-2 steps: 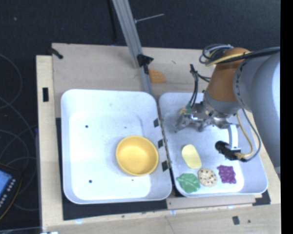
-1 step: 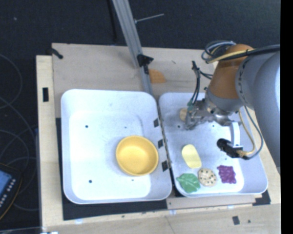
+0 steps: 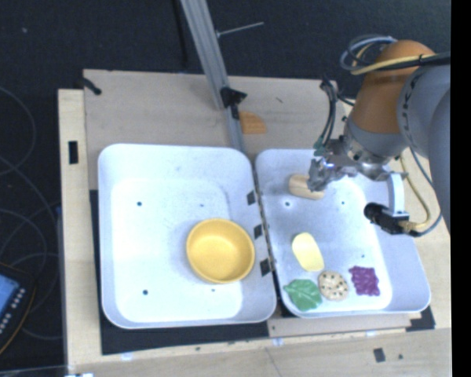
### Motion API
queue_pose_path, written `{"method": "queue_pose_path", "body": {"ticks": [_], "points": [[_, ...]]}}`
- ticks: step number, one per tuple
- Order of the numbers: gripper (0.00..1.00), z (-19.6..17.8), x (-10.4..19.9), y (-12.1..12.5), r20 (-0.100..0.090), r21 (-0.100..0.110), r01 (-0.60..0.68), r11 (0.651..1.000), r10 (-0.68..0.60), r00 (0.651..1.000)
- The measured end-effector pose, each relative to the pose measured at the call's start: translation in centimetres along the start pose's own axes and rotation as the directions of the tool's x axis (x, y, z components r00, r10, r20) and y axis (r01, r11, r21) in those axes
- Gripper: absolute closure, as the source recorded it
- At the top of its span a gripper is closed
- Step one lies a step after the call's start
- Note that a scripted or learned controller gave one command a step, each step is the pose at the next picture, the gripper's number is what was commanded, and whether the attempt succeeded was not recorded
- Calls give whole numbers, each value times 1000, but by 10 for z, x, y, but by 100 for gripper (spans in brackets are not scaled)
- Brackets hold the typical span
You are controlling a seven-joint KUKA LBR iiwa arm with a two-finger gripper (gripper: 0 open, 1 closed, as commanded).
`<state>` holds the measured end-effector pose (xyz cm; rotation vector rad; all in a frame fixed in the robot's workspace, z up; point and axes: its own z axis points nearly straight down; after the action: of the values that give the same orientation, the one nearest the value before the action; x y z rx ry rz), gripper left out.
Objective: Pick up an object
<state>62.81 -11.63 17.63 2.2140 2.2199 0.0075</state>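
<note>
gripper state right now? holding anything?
End effector: down in the right bin, at the tan piece near the back wall. Open or closed cannot be told; no grasp is visible.

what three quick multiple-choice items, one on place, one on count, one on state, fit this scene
1. Where is the yellow bowl?
A. left bin
B. right bin
C. on the bench outside the bins

2. How many small items lie along the right bin's near edge?
A. one
B. three
C. six

3. Where is the tool?
A. over the left bin
B. at the tan piece in the right bin
C. outside both bins

Key: 1 A, it sits in the left bin. 2 B, green, speckled, purple. 3 B, its tip meets the tan piece.
</note>
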Motion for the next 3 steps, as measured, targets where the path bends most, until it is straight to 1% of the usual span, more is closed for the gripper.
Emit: {"method": "queue_pose_path", "body": {"ticks": [1,2,3], "points": [[100,-44,2,1,0,2,0,1000,0,1000],[100,-99,1,3,0,0,1,1000,-1,1000],[100,-83,51,-4,0,8,2,1000,-2,1000]]}}
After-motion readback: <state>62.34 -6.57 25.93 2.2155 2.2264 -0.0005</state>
